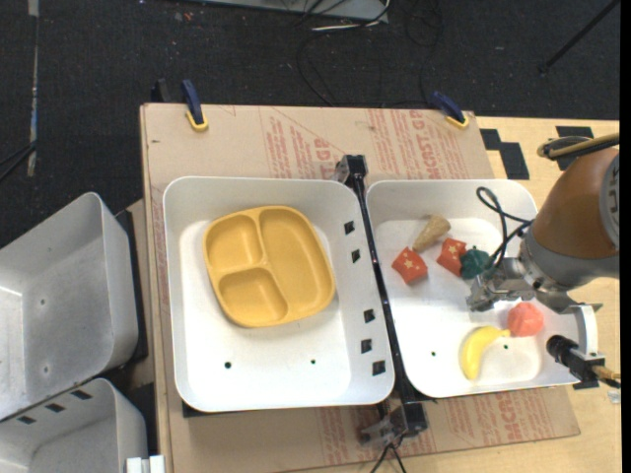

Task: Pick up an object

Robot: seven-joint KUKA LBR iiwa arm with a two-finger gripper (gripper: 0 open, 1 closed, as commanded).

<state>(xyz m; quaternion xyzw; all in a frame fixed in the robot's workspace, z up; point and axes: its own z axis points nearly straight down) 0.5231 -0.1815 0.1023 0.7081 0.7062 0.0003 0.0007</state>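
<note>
Here, taking the black divider [373,274] between the two bins as the marker, the left bin [187,264] lies to its left and carries a yellow plate [267,264] with three compartments, lying flat near the bin's middle, well apart from the divider. Nothing rests on the plate; it looks like a place to drop things.

Just right of the divider the right bin [424,363] holds the loose pieces. Nearest the divider is a red block [410,265], with a tan cone-like piece [431,232] a little beyond and above it. Next comes a second red block [453,254], touching or almost touching a dark green piece [476,262]. Lower down, toward the near rim, a yellow banana [477,350] lies on the bin floor, and just beside it, farther from the divider, sits a pink-red lump [525,318].

Farthest from the divider the arm [582,220] leans in over the right bin's far side, and its hand [490,292] hangs low between the green piece and the pink-red lump. I cannot tell how the hand is set; nothing shows clearly in its grip. Judging by where it hangs, the pink-red lump or the green piece is the likely target, since both sit right next to it. The crowding there could let the hand knock a neighbour aside.
</note>
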